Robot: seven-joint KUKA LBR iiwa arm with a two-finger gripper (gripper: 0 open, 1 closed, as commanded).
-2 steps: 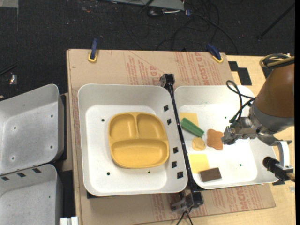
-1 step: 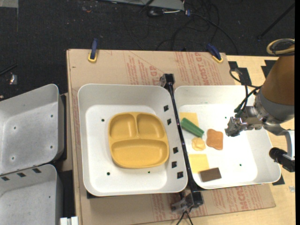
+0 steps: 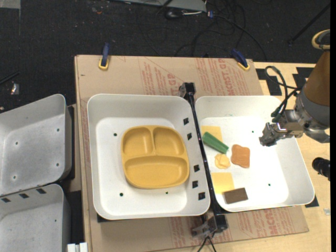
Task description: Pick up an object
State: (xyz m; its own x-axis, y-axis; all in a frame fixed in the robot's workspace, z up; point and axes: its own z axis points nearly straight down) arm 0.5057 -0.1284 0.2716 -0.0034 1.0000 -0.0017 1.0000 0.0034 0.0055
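The right bin (image 3: 294, 190) holds several small items: a green block (image 3: 215, 142), an orange piece (image 3: 241, 156), a small pale yellow round piece (image 3: 222, 161), two flat yellow squares (image 3: 211, 132) (image 3: 222, 181) and a brown rectangle (image 3: 235, 195). My gripper (image 3: 269, 136) hangs over the right part of that bin, to the right of the orange piece and apart from it. No object shows between its dark fingers.
The left bin (image 3: 105, 193) carries a yellow divided plate (image 3: 155, 157). A black divider with clips (image 3: 195, 156) runs between the two bins. Further white trays (image 3: 31, 140) lie off the bench at the left. The arm (image 3: 317, 96) enters from the right.
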